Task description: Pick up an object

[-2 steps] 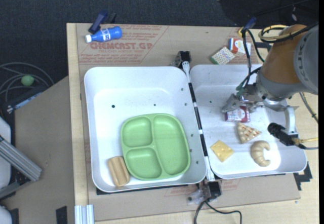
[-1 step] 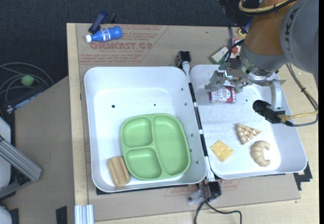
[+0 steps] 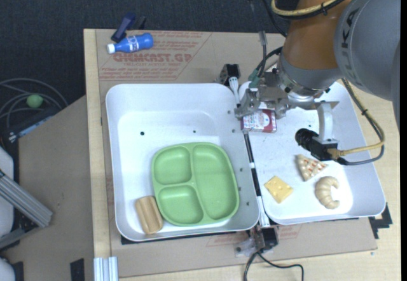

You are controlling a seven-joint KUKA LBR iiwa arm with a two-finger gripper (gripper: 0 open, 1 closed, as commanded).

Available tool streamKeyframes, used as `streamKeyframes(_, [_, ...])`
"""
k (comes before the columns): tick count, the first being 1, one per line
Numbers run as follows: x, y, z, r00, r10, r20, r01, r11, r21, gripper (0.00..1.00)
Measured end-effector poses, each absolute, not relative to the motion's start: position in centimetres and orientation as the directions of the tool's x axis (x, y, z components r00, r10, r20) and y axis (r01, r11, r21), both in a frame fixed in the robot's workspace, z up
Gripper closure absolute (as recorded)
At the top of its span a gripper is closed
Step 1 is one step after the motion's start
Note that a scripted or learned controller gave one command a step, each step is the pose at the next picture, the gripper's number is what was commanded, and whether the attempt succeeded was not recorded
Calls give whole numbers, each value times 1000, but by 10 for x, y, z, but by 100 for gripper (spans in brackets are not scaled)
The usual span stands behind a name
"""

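Grey arm [image 3: 356,25] reaching in from three o'clock, gripper [image 3: 257,103] low over red-and-white packet [image 3: 259,122] at ten o'clock of right bin [image 3: 362,200]. Finger spread and grip impossible to tell. Toward five o'clock: pizza slice [image 3: 309,166], croissant [image 3: 328,191], cheese wedge [image 3: 278,189].

Divided plate [image 3: 194,183] and bread [image 3: 149,214] in left bin [image 3: 121,121]; cheese [image 3: 278,189], croissant [image 3: 328,191] right.

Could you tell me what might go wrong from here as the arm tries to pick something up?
1. The hand sits over the small red-and-white packet close to the right bin's left wall, so a finger could catch that wall.
2. The packet looks flat, so it may slip out.
3. A black cable loops near the pizza slice and croissant; arm motion might drag it across them.
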State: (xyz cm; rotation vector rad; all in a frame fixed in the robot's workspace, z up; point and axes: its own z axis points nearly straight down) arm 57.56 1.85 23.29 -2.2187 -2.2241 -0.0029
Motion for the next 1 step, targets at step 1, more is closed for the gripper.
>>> streamKeyframes(1, [536,-14,217,1,1000,-1,1000,-1,-3,100])
